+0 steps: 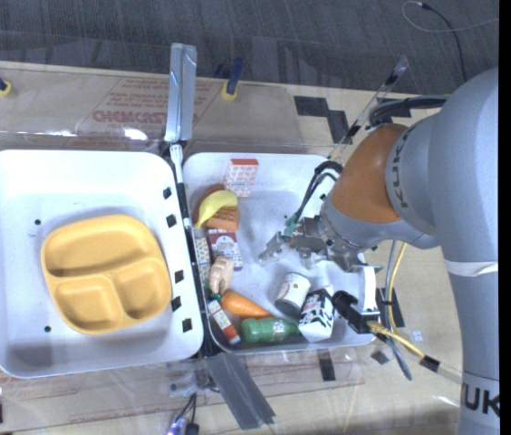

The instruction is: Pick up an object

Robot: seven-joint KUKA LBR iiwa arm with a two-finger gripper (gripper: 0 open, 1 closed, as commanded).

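Robot arm [437, 198] reaches in from the right, its orange-banded wrist bent low over the right bin [265, 166], with the gripper [278, 246] hovering above bare white floor; whether the fingers are spread or pressed together cannot be told. Just below it a small white cup [292, 292] lies tilted. An orange carrot [242, 305] points lower right beside a green bottle [269, 332] lying crosswise. The left bin [11, 243] holds a yellow tray [106, 270].
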